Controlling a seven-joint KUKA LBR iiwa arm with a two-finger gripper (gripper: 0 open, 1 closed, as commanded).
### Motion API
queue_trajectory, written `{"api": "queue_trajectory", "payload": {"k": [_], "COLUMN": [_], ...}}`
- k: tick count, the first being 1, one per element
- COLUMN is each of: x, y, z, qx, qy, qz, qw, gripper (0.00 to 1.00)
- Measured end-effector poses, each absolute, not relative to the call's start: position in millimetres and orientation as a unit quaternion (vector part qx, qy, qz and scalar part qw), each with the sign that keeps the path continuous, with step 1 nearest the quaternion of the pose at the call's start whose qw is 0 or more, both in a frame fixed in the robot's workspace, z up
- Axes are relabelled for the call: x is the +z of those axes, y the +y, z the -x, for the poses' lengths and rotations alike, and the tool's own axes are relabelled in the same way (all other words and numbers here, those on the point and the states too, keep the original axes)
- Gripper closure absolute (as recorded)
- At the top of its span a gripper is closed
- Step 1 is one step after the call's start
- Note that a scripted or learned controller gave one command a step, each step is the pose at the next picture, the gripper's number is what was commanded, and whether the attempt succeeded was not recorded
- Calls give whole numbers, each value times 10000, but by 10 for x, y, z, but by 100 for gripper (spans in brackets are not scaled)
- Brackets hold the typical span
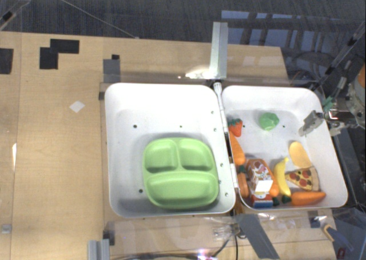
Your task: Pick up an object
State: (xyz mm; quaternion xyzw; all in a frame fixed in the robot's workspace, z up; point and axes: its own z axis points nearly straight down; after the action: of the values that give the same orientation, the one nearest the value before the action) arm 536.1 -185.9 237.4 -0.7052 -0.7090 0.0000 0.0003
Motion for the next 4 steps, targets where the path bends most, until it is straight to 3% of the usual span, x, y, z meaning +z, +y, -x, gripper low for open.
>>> {"api": "queue_trajectory", "payload": {"k": [2,3,4], "x": [1210,937,1028], "y": [-1601,-1520,-1509], "z": [-6494,-6414,-6433], "qx": [-6,-14,-18], "qy": [-7022,-7032,-7054], "qz": [7120,7110,7088], "qw": [-5,-15,-22], "gripper": [0,0,100]}}
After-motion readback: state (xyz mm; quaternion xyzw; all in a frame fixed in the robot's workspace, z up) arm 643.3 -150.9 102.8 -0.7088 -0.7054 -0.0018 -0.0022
